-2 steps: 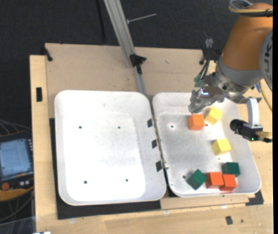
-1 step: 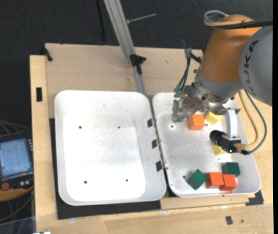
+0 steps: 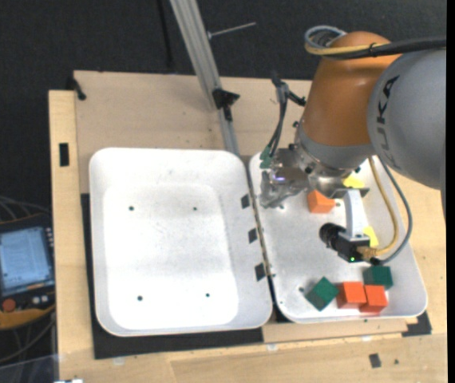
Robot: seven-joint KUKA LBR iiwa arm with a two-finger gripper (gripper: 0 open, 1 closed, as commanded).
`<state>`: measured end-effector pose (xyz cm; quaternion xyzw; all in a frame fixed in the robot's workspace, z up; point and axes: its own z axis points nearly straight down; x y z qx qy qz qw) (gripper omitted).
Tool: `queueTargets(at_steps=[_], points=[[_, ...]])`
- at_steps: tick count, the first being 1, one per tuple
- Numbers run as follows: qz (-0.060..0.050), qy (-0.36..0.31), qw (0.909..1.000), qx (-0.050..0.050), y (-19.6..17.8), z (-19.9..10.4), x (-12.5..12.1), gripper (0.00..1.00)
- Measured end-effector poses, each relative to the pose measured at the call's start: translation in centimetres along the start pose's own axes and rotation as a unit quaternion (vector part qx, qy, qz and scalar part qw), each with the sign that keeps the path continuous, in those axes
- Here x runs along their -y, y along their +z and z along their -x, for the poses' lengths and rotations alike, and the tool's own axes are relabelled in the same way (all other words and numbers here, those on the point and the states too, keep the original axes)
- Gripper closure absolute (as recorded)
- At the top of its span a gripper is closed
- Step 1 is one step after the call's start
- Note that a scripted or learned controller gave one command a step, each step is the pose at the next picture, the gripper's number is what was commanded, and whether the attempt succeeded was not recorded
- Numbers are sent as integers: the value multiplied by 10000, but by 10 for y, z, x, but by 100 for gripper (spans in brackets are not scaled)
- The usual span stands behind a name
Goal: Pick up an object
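My gripper (image 3: 274, 188) hangs low over the far left part of the right bin (image 3: 291, 238), close to the wall between the two bins. An orange block (image 3: 320, 203) lies just to its right, apart from it. At the bin's near right end lie a green block (image 3: 320, 293), two orange blocks (image 3: 352, 294) (image 3: 375, 298) and a darker green block (image 3: 379, 276). A yellow piece (image 3: 356, 182) shows beside the wrist and another yellow piece (image 3: 369, 234) lies further forward. The wrist hides the far part of the bin.
The left bin (image 3: 168, 162) stands beside the right one. A grey slanted post (image 3: 199, 50) rises behind the bins. A black fitting with a cable (image 3: 341, 242) hangs from the arm over the right bin. A handheld screen (image 3: 16, 262) sits off the bench's left.
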<state>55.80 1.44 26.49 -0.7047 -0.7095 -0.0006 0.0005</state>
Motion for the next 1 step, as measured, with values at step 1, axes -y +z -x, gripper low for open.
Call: queueTargets(at_steps=[1], points=[[-9,-8,10000,-3,2,-58,12,100]])
